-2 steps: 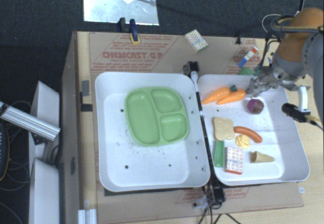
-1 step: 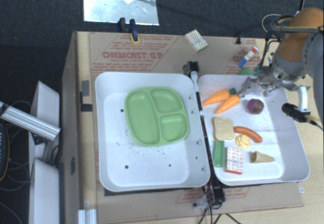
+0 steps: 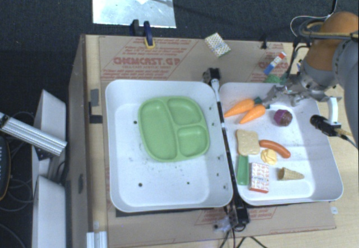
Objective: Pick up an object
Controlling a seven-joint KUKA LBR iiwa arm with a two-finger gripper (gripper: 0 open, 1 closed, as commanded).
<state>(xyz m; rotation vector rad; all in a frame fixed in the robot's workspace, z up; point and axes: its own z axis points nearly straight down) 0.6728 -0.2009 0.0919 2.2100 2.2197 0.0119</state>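
- Gripper (image 3: 276,94): we are seeing it reaching in from the right, low over the far edge of the right bin (image 3: 331,177); we cannot tell how it is set at this size.
- Arm (image 3: 328,56): we are noting the grey body with its orange band at the upper right.
- Carrots (image 3: 245,110): two are lying side by side at the far left of the right bin, their green tops just beside the gripper.
- Purple onion (image 3: 282,116): it is sitting near the carrots, to their right.
- Bread slice (image 3: 247,142), sausage (image 3: 275,148), yellow piece (image 3: 269,156), green bar (image 3: 242,169), red-and-white packet (image 3: 259,177) and cone (image 3: 291,173): we are finding these clustered in the near half of the right bin.
- Green divided plate (image 3: 173,128): it is resting in the middle of the left bin (image 3: 126,185).
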